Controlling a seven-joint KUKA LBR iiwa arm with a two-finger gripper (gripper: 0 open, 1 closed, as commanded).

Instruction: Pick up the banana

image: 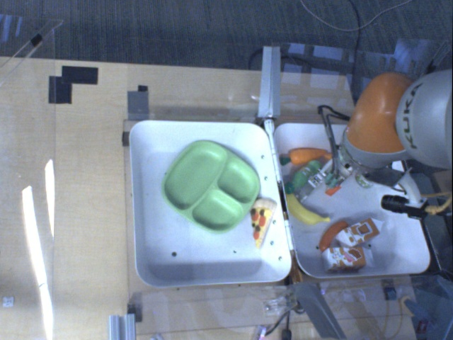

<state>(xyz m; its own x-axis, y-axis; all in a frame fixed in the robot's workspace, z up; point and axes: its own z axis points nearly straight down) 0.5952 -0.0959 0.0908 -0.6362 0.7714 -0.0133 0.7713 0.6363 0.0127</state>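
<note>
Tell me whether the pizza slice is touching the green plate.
Touching. In the camera view, the pizza slice sits against the right lobe of the green plate in the left bin, with no white showing between them.

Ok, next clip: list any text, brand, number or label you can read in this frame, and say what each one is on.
"KU": dark letters running down the grey arm housing at the right edge; the rest of the word is cut off by the frame.
Brown and white packet in the right bin: there are printed markings, too blurred to read.
Pizza slice toy and green divided plate in the left bin: no text visible.
</note>
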